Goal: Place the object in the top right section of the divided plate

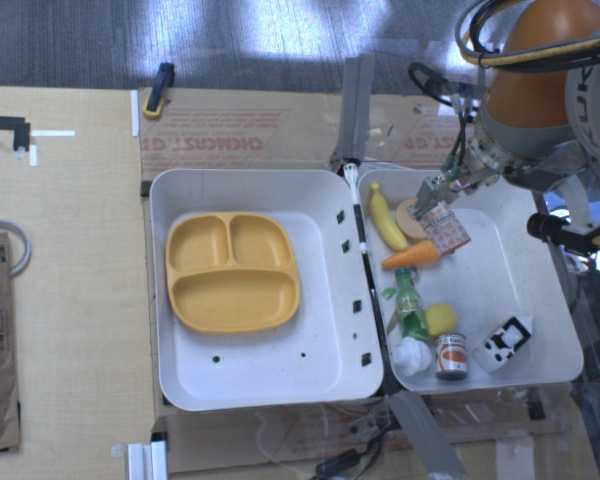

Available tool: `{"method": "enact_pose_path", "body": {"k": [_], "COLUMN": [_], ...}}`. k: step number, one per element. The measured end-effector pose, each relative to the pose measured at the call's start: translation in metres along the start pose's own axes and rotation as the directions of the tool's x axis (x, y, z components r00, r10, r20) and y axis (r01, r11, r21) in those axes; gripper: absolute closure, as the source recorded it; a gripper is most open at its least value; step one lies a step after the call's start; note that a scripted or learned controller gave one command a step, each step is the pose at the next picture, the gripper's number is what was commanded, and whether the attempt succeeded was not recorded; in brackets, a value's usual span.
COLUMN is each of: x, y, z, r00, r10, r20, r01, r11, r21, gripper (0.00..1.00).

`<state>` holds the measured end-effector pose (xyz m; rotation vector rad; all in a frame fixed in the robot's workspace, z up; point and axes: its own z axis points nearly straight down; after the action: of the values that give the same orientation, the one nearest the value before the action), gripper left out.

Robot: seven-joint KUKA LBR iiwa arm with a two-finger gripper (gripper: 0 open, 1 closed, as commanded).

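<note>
Two shallow white bins sit on the worktop. The left bin (180, 368) holds a yellow divided plastic plate (233, 272), its sections bare. The gripper (435, 196) hovers at twelve o'clock in the right bin (550, 348), above a yellow banana (385, 218) and orange carrot (410, 257); its finger state is unclear.

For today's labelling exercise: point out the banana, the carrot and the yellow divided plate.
banana (386, 220), camera view, middle of its curved body
carrot (412, 257), camera view, middle of its orange body
yellow divided plate (234, 330), camera view, lower rim

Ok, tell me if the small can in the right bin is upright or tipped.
Upright. The can stands on its base in the right bin, its round top facing the camera.
</note>
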<state>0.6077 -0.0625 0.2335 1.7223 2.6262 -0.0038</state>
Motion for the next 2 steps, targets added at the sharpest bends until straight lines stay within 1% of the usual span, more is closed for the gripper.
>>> {"method": "enact_pose_path", "body": {"k": [1,2], "x": [0.062,0.105], "y": [-0.014,-0.069], "z": [0.043,0.043], "r00": [1.0,0.932], "r10": [-0.025,0.363], "r20": [-0.002,-0.002], "r01": [0.025,-0.363], "r11": [1.0,0.932], "r21": [0.002,0.004], "gripper": [1.0,1.0]}}
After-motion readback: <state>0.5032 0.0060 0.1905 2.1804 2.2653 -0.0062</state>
